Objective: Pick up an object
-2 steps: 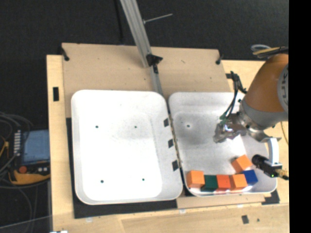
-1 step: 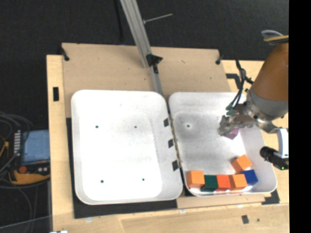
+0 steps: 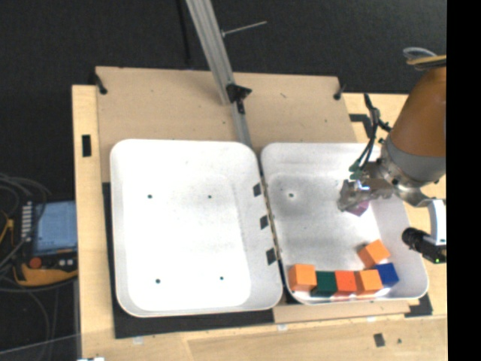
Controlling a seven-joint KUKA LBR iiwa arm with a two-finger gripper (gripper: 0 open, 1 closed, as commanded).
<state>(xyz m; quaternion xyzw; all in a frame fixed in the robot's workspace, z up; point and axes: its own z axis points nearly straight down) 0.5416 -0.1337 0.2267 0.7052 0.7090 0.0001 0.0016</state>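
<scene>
Look to the right bin (image 3: 301,164): your claw (image 3: 353,199) hangs over its middle, toward the far right side, with the grey arm (image 3: 421,138) and its orange band coming in from the right edge. From this slanted overhead view you cannot tell whether the claw is spread or pressed together; the tips are a blurred grey mass. Just at the claw's tip you can see a small purplish object (image 3: 359,207), touching or very near it, but whether it sits between the tips or lies on the bin floor beneath them is not clear.

The other blocks are well apart from the claw, gathered along the near wall of the right bin. Reading from left to right, you have an orange block (image 3: 303,276), a green block (image 3: 325,283), a red-orange block (image 3: 346,281) and another orange block (image 3: 369,280), all touching in a row. A blue block (image 3: 388,274) sits at the right end, and one more orange block (image 3: 374,253) lies tilted just behind it.

The left bin (image 3: 188,224) lies beside the right one, their inner walls touching, both on the tan counter (image 3: 301,89). A slanted metal rail (image 3: 214,43) crosses the counter's far edge.
</scene>
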